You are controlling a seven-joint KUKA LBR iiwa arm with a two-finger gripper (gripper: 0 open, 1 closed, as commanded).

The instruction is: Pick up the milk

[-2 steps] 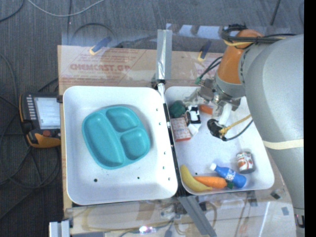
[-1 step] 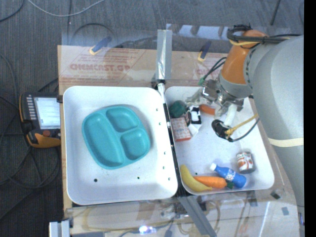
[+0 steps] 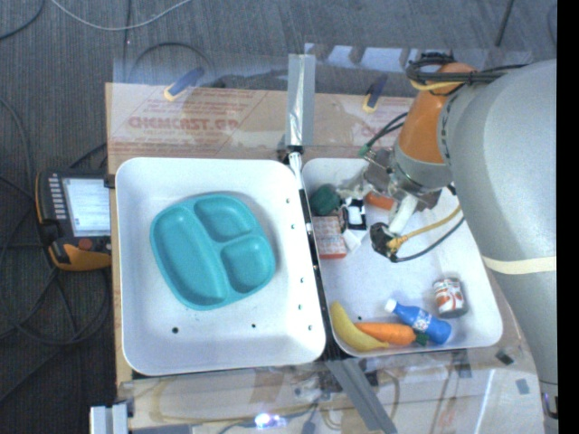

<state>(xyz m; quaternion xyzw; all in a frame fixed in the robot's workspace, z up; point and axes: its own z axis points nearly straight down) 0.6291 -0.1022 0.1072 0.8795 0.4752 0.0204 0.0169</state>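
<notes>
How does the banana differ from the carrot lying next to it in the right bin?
The banana is yellow and curved; the carrot is orange and straight. The banana sits nearer the right bin's near-left corner, while the carrot lies further along, its far end against the blue bottle. The banana looks the longer and thicker of the two. Both lie flat on the bin floor, touching each other, away from the gripper.

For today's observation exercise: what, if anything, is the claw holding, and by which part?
It cannot be told: the claw is low over the right bin, among the clutter there.
</notes>
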